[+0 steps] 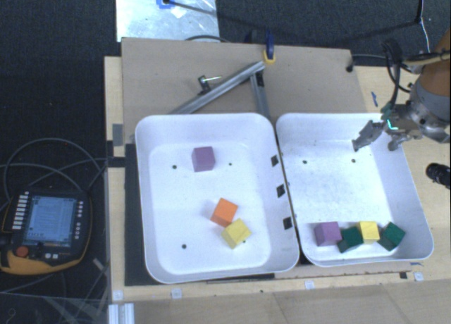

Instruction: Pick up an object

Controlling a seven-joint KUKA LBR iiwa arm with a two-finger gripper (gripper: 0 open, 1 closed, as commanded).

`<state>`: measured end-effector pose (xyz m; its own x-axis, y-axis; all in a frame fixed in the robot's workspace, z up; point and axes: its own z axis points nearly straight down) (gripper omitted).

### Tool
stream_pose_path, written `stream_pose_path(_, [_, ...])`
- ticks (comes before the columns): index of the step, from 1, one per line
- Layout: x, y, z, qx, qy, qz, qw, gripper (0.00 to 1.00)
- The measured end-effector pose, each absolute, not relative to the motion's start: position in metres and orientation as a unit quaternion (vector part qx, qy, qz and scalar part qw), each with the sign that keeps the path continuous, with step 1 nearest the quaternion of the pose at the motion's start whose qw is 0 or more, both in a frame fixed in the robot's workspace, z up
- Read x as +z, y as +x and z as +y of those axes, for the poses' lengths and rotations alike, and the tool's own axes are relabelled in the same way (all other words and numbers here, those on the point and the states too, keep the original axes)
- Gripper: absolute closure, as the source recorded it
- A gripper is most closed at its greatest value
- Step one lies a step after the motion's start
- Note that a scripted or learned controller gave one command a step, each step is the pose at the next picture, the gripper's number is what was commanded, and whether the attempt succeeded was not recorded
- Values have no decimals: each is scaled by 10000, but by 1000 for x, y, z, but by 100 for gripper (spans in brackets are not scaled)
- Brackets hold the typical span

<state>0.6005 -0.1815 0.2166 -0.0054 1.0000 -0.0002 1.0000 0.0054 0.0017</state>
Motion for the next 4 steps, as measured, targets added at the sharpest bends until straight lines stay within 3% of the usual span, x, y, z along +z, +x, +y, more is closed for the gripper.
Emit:
stream_pose_path(3, [89, 590, -186, -5, 7062, 7081, -4, 0])
stream_pose_path(4, [102, 591, -186, 11, 7053, 7089, 22, 100])
